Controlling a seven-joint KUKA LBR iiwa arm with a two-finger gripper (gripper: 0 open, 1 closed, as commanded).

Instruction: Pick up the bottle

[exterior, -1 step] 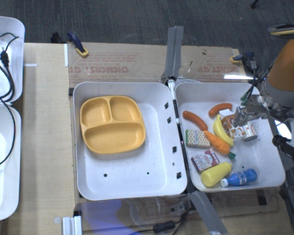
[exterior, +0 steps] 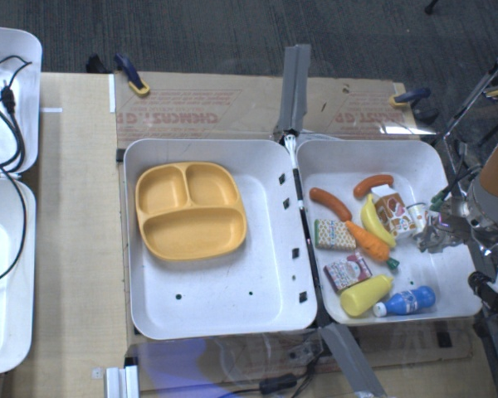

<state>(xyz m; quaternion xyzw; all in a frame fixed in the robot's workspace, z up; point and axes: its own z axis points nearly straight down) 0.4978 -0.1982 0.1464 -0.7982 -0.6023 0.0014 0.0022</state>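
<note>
The small blue plastic bottle with a white label (exterior: 407, 300) lies on its side near the right bin's (exterior: 432, 157) front edge, touching the yellow squeeze bottle (exterior: 365, 295). The claw (exterior: 436, 237) hovers near the right wall, its spread impossible to tell. Best descend squarely across the bottle's width, avoiding its yellow neighbour.

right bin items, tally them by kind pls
sausages: 2
banana: 1
carrot: 1
small boxes or cartons: 3
yellow squeeze bottle: 1
blue bottle: 1
total: 9
</note>
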